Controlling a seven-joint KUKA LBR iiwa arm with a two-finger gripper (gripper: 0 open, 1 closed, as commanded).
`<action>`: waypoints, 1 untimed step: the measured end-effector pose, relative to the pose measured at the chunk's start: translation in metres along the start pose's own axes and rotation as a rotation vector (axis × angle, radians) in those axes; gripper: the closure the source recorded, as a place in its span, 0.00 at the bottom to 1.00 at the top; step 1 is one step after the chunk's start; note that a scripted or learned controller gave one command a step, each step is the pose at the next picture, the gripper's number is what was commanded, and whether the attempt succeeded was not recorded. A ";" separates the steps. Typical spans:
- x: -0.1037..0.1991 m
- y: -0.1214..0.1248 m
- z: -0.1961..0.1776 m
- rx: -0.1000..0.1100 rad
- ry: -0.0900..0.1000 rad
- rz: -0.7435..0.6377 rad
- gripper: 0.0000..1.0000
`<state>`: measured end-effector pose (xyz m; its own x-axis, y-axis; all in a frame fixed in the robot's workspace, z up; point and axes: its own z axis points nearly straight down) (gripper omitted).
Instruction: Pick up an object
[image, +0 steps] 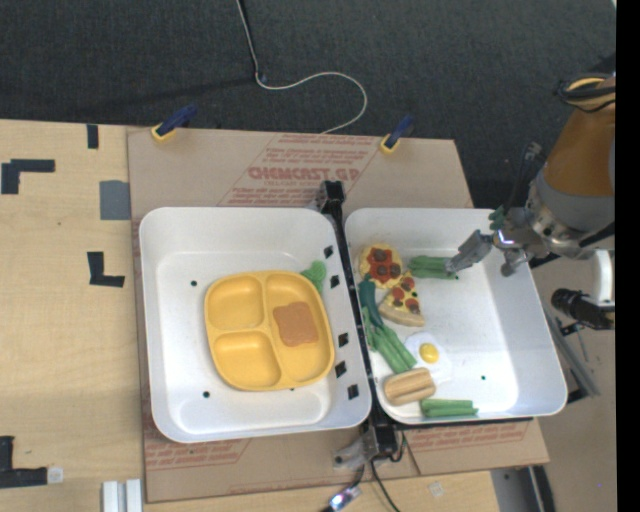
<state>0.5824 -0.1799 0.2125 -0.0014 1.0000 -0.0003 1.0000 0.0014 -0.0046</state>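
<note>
Cardboard-topped bench (290, 170) held 2 white bins: left bin (170, 300) had a yellow tray (240, 320), right bin (510, 340) the toy food, incl. a green bean (430, 266). Gripper (468, 256) hovered w/ its tip just beside that bean, nothing visibly held, couldn't tell jaw state tbh. Looked like approach stage imo; next it needed to drop onto the bean and pinch.

A wooden bench (60, 320) fills the frame's left; a cardboard sheet (290, 170) lies on it at centre, bearing two white bins (165, 240) side by side.
</note>
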 end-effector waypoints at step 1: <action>0.009 0.000 0.061 0.002 0.001 -0.001 0.00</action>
<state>0.5818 -0.1708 0.1511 -0.0020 1.0000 0.0008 1.0000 0.0020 -0.0064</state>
